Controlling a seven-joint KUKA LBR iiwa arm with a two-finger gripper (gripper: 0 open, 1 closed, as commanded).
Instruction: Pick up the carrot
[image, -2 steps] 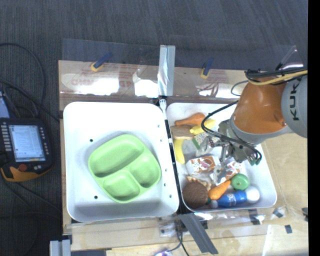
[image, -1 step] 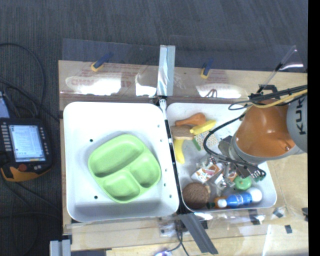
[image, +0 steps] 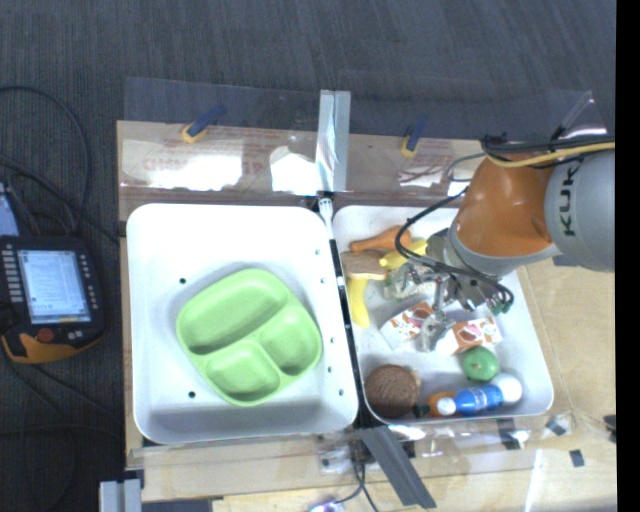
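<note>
The carrot (image: 377, 240) is a small orange piece lying at the back left corner of the right bin (image: 535, 352), with a black cable crossing its right end. My gripper (image: 436, 312) hangs below the orange wrist band, low over the middle of the right bin. It sits above some red-and-white packets (image: 410, 322), to the right of the carrot and nearer the bin's front. The carrot lies apart from the gripper. Nothing shows as held.
A yellow banana-like piece (image: 357, 300) lies along the right bin's left wall. A brown ball (image: 390, 388), a green ball (image: 481, 364) and a blue-and-white bottle (image: 478, 399) sit along its front. The left bin (image: 160, 250) holds a green divided plate (image: 250, 335).
</note>
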